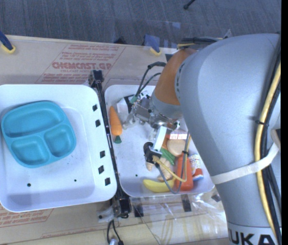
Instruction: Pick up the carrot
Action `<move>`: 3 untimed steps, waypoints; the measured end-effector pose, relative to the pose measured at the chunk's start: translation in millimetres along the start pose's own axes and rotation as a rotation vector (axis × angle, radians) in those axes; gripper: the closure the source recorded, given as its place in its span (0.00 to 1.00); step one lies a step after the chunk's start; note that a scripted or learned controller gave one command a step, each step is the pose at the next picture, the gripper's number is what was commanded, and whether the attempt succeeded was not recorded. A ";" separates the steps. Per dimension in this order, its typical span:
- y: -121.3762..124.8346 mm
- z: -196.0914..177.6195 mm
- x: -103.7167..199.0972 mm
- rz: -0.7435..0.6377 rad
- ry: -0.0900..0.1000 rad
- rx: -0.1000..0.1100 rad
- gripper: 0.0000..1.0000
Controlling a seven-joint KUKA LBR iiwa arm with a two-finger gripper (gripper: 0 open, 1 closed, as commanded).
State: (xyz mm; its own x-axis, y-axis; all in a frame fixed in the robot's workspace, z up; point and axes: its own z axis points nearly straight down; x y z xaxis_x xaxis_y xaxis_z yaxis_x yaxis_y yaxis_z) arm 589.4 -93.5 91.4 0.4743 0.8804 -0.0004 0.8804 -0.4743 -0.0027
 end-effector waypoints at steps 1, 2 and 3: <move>-52.6 -102.6 51.4 0.202 0.004 -0.003 0.00; -66.2 -98.5 53.5 0.293 -0.003 0.006 0.00; -48.0 -99.2 28.5 0.594 -0.001 0.002 0.00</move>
State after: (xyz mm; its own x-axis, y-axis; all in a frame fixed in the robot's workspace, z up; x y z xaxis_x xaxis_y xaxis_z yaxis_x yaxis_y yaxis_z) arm 561.0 -45.8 190.6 0.8855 0.4645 -0.0035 0.4645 -0.8856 -0.0031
